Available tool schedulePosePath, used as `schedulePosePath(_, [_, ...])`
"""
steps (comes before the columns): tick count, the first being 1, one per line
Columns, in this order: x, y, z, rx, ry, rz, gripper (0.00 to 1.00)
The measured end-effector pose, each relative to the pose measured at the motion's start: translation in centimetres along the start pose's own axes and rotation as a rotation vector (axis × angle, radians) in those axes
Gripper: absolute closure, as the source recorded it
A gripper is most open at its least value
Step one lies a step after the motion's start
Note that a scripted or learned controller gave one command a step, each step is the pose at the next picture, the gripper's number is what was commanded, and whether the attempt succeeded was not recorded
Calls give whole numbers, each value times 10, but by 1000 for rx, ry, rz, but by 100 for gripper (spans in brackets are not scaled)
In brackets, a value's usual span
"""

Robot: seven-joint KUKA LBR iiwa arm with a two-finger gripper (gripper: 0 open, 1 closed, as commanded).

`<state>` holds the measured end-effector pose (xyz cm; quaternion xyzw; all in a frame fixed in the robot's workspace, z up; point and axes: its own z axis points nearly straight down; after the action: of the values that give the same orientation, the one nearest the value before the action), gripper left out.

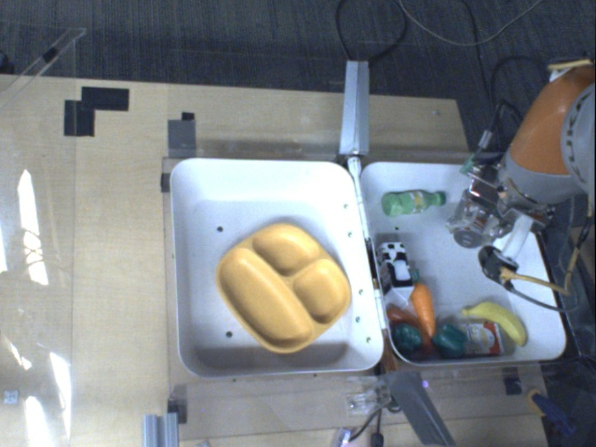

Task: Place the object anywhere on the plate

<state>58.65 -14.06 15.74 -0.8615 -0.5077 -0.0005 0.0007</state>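
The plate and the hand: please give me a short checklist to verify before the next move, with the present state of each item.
1. Plate lies flat in the left bin: ok.
2. Plate compartments free of objects: ok.
3. Objects wait in the right bin: bottle, carrot, banana: ok.
4. Hand is over the right bin: ok.
5. Hand holds an object: cannot tell.
6. Hand is above one chosen object: not ok, it is over bare floor right of the bottle.

Pale wooden bench (112,250) bears two white bins (186,250) side by side
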Motion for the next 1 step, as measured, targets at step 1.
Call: schedulePosePath(1, [75, 31, 13, -2, -1, -30, 100])
